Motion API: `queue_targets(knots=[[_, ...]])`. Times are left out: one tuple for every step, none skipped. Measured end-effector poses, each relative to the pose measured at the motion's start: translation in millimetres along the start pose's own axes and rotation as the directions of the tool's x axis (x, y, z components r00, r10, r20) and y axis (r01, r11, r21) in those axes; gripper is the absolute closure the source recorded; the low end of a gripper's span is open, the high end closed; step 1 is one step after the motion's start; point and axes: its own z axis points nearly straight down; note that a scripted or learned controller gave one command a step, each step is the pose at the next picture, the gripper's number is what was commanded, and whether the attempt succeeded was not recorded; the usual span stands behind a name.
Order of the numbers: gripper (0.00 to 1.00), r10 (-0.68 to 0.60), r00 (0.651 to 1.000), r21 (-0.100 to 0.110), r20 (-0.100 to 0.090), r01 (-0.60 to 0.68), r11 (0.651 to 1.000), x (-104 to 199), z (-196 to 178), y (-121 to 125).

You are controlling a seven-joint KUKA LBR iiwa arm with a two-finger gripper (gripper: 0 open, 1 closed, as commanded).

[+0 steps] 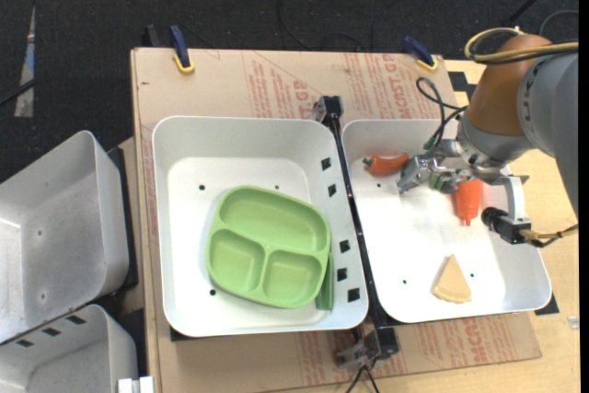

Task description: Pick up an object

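Objects lie in the right bin [515, 294]. Nearest the camera within this bin is a tan wedge [452, 281], flat on the floor. Farther back, an orange carrot-shaped piece [468, 201] lies just beside the gripper [425, 172]. Farthest back, a red-orange piece [386, 164] lies near the fingertips, apart from them. Jaw state: cannot tell. Beside this bin, the left bin [175, 198] holds a green divided plate [269, 246].

You see smooth white plastic bins [184, 198], a matt green plastic tray [269, 246], and a rough printed cardboard sheet [276, 74] over the table.
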Motion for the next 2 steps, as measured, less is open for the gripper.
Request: queue_targets(knots=[[1.0, 0.0, 1.0, -0.005, 0.002, 0.0, 1.0, -0.4, -13.0, 1.2], [1.0, -0.003, 1.0, -0.01, 0.003, 0.003, 1.0, 3.0, -76.8, 1.0]])
